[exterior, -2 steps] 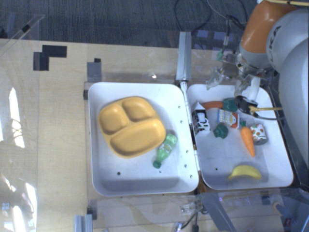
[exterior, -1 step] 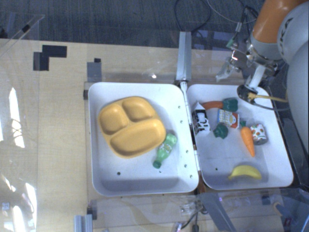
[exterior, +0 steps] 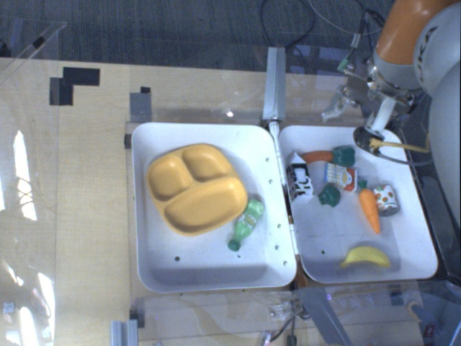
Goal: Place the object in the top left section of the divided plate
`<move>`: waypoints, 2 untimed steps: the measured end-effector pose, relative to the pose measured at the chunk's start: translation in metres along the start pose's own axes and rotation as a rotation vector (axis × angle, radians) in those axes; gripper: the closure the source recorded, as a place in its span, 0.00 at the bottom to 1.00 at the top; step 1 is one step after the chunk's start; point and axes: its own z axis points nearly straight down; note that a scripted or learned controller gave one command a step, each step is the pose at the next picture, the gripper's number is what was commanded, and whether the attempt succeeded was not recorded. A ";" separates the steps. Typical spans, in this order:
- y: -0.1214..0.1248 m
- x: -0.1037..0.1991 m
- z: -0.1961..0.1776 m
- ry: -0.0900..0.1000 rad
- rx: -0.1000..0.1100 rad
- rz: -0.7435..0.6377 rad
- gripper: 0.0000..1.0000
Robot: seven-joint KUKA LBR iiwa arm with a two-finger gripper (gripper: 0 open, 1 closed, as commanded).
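Yellow plate (exterior: 194, 189) in L bin (exterior: 155, 269) has its top-left section bare, bottle (exterior: 246, 224), prob. the obj, touching its lower-right rim, gripper (exterior: 344, 105) by far edge of R bin (exterior: 421, 254), openness I can't tell, so I judge pick's ahead: reach over, descend on bottle.

No text, brand or number can be read. The small black-and-white carton (exterior: 300, 181) and the red-and-white packet (exterior: 340, 176), right of centre in the frame, bear print too blurred to make out.
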 end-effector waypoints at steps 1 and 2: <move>0.000 0.000 0.000 0.000 0.000 0.000 0.00; 0.000 0.000 0.000 0.000 0.000 0.000 0.00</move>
